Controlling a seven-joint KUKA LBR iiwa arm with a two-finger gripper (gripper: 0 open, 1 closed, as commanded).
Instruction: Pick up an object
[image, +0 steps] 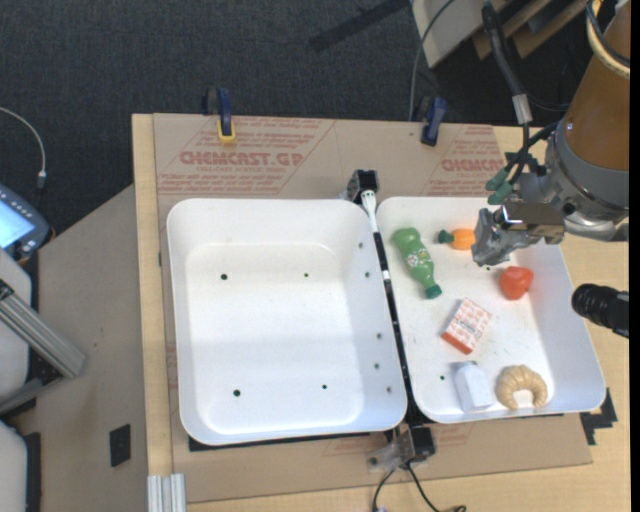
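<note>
Camera view has the gripper (488, 255) low over the right bin (560, 400), whether open or closed I can't tell. Just beside it: an orange piece (461, 238), a red piece (515, 283). Further out, green bottle (416, 260), small carton (467, 325), croissant (523, 386).

Red print "CHEMCAST GP" legible on brown protective sheet (262, 150) behind left bin; repeated, partly cut off, behind right bin. Print on red-white packet (466, 326) too small to read.
</note>
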